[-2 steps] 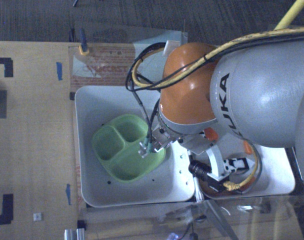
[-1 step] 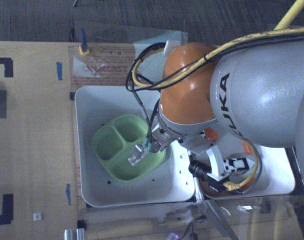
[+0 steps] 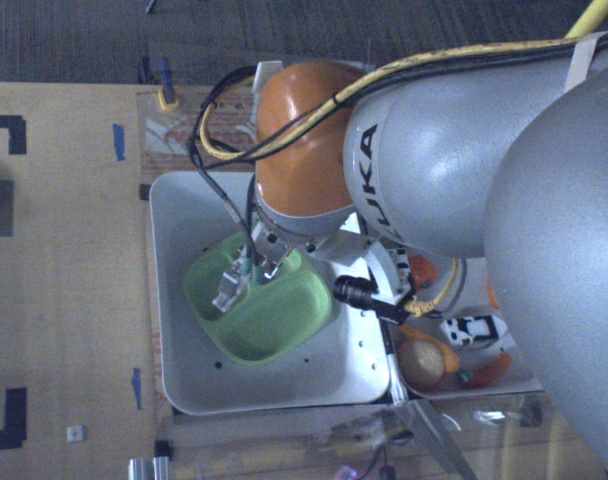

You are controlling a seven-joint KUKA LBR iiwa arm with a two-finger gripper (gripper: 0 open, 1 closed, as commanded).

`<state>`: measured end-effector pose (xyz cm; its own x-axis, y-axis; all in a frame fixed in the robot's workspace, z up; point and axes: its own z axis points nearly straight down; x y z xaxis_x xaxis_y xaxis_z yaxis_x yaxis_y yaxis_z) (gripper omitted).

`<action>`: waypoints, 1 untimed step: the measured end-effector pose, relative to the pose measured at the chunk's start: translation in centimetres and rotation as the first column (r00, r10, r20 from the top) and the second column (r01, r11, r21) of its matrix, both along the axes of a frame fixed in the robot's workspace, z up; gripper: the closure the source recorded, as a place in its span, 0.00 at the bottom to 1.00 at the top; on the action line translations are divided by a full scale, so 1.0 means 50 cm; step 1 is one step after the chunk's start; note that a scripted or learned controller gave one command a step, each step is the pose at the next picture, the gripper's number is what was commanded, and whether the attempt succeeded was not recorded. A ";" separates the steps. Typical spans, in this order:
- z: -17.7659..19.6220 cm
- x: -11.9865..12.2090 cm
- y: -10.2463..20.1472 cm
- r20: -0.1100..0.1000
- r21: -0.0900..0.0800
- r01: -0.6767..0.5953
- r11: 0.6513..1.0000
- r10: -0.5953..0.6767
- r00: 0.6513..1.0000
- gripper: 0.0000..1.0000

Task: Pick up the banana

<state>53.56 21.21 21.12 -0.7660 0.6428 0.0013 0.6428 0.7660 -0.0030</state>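
Hovering over the green bowl [image 3: 259, 313], the fingers [image 3: 229, 290] — spread or clenched, cannot tell.

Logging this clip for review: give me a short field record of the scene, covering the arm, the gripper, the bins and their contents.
arm: grey with orange band, reaching in from the right
gripper: low over the green bowl, nothing seen between its fingers
left bin: holds the green bowl
right bin: brownish round item, black-and-white item, orange pieces, partly hidden by the arm
banana: cannot tell where
task status: not yet picked up
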 end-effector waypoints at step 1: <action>-0.212 -0.078 -0.074 0.021 0.012 0.179 0.984 -0.180 0.984 0.00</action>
